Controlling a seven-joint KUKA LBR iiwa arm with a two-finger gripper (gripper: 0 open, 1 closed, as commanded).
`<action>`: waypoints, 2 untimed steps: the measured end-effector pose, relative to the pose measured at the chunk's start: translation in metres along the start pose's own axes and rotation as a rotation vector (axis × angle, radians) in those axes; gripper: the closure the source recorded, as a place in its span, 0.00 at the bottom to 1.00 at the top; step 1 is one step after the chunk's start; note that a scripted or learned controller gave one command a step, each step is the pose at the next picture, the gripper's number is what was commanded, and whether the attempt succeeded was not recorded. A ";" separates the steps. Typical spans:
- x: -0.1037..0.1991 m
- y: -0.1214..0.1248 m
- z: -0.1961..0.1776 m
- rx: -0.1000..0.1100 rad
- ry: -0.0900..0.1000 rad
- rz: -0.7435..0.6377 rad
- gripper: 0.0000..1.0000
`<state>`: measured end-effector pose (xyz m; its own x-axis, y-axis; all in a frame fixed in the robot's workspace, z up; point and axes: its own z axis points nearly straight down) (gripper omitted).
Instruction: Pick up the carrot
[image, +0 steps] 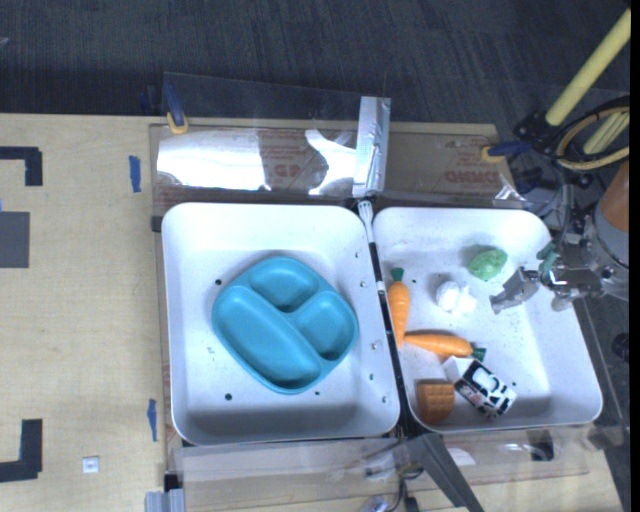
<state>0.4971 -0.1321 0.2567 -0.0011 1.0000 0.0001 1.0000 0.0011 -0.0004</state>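
A: What does the carrot look like, and where is it?

B: There are two. One carrot (398, 309) is orange with a green top, lying lengthwise against the left wall of the right bin (575, 360). The second carrot (440, 344) lies crosswise just beside the first one's lower end, its green tip pointing right.

A: What else is in that bin?

B: A green leafy piece (488, 263) near the back, a small white lump (455, 297) below it, a tan waffle-like block (435, 400) at the front, and a black-and-white item (487, 388) touching the second carrot's green tip.

A: And the left bin (190, 300)?

B: It holds a blue divided plate (286, 322) with three compartments.

A: The hand?

B: The hand (515, 290) hangs over the right bin's right side, near the green piece and well apart from both carrots. Nothing shows between its fingers; I cannot tell how far apart they stand.

A: The surface (75, 330)?

B: Light wood, with dark markings at its left.
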 end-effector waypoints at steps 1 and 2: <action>0.022 0.004 0.136 0.005 0.002 0.144 0.00; 0.028 0.016 0.169 -0.007 0.002 0.239 0.00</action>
<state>0.5126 -0.1036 0.0875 0.2357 0.9718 0.0025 0.9718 -0.2357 0.0062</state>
